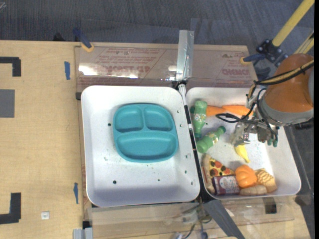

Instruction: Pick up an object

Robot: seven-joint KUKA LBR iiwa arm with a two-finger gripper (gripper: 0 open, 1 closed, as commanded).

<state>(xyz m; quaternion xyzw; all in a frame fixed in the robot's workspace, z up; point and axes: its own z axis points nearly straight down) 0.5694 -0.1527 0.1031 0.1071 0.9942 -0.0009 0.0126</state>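
Yellow banana (242,153): right bin (289,176), centre-right of frame, directly below jaws; jaws' state cannot be told, partly blurred

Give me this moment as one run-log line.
arm: over right white bin | gripper: low above yellow banana-shaped toy | grasp: unconfirmed | teal divided plastic plate: left bin
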